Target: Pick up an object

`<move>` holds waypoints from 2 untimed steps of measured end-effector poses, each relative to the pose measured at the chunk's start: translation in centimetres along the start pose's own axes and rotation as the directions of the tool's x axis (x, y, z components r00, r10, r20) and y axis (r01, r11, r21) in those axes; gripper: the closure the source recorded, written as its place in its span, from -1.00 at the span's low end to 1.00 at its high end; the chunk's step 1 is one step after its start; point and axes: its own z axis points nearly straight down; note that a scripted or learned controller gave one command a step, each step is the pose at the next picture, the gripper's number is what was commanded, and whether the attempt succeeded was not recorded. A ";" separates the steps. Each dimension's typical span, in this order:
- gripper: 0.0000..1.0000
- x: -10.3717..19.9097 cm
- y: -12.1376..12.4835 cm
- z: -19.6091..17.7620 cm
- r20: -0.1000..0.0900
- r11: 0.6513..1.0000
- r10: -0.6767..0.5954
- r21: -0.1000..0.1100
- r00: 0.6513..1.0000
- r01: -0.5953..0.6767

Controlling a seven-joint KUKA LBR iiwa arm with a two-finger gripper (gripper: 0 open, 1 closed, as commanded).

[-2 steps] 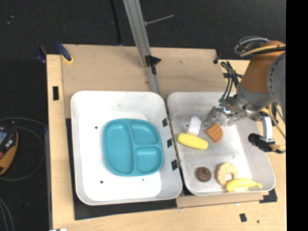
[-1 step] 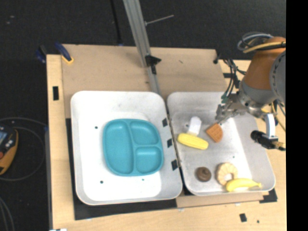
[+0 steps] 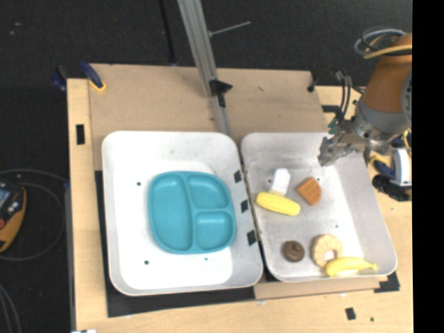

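Spanning the middle, the bench is carrying two white bins; the left bin is holding a teal divided plate. The right bin is holding the candidates: corn cob, banana, pastry ring, orange cracker, brown donut, white bottle. The pincer is hovering over the far rim, nothing visible in it, whether apart or together I cannot tell. Descending here risks clipping the wall, or rolling the round pieces. Dark floor is surrounding everything.

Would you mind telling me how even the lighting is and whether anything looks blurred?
In the camera view, light falls evenly, with mild glare on both white bins; the teal divided plate and corn cob look fairly sharp, while the gripper looks soft.
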 end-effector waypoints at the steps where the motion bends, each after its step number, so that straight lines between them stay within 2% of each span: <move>1: 1.00 0.0 1.0 -4.9 0.000 1.000 -0.001 0.000 1.000 0.001; 2: 1.00 -0.2 1.2 -9.0 0.000 1.000 -0.002 0.000 1.000 0.002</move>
